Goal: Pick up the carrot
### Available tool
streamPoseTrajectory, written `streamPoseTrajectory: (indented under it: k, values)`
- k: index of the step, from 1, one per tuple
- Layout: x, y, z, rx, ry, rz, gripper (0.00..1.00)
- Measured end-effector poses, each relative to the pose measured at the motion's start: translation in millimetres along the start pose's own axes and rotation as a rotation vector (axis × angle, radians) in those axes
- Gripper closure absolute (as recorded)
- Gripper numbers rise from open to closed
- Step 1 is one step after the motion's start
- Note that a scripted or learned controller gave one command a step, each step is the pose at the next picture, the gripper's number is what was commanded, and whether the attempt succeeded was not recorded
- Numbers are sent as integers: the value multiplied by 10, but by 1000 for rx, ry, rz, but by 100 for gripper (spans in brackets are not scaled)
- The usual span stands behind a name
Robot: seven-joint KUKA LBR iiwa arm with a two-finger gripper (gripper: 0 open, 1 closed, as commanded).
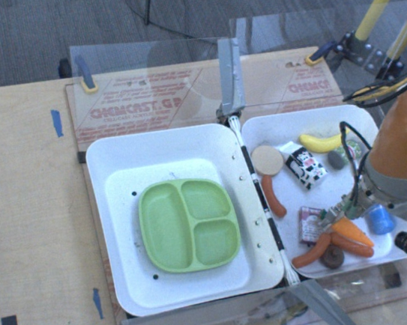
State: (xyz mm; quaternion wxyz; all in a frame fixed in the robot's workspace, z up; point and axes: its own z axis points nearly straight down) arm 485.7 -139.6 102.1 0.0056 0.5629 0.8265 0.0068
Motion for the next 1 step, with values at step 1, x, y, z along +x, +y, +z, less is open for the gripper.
streamPoseTrajectory:
  k: [1]
  values:
    - [863,289,-815,18,0,162,100]
